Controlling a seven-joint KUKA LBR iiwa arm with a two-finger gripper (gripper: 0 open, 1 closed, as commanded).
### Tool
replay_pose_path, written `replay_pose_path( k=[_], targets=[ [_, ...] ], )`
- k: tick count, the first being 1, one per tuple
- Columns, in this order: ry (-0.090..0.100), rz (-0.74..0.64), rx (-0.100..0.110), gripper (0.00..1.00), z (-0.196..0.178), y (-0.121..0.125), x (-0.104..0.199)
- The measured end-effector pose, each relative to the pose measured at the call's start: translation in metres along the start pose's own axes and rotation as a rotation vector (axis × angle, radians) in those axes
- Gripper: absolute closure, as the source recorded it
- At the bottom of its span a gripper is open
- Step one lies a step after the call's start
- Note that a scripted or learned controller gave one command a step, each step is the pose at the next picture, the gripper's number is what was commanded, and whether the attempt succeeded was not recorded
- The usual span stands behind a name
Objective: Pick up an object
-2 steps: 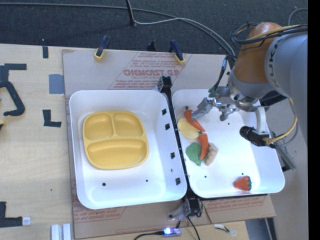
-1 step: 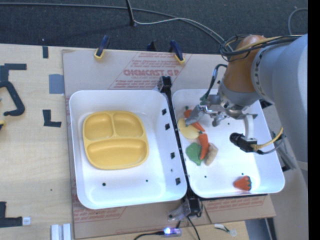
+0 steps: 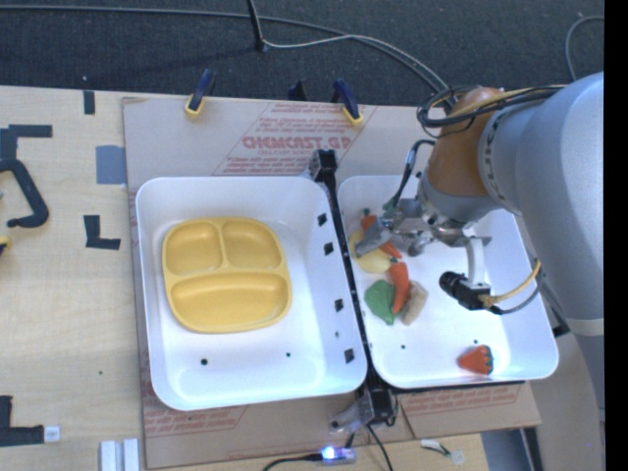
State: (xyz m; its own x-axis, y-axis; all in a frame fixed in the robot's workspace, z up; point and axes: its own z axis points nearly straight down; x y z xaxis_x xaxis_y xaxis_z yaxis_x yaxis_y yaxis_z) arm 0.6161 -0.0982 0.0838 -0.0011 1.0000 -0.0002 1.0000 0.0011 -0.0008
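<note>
The jaws (image 3: 391, 232) hover low in the right bin (image 3: 520, 361); their spread I cannot tell. The carrot (image 3: 399, 281) lies just nearside, long axis near-far.

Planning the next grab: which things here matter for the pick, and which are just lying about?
For the pick:
gripper
toy food pile
strawberry
right bin

Lying about:
yellow divided tray
left bin
blue clamps
</note>
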Motion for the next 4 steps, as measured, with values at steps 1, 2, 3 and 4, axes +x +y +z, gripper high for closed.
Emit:
replay_pose_path(
  k=[1,2,3,4],
  targets=[
    [-0.001,0.0,-0.003,1.0,-0.012,0.001,0.0],
    [0.0,0.001,-0.005,1.0,-0.072,0.007,-0.006],
    [0.0,0.001,-0.004,1.0,-0.117,0.003,-0.012],
    [0.0,0.001,-0.005,1.0,-0.165,0.004,-0.012]
  ],
)
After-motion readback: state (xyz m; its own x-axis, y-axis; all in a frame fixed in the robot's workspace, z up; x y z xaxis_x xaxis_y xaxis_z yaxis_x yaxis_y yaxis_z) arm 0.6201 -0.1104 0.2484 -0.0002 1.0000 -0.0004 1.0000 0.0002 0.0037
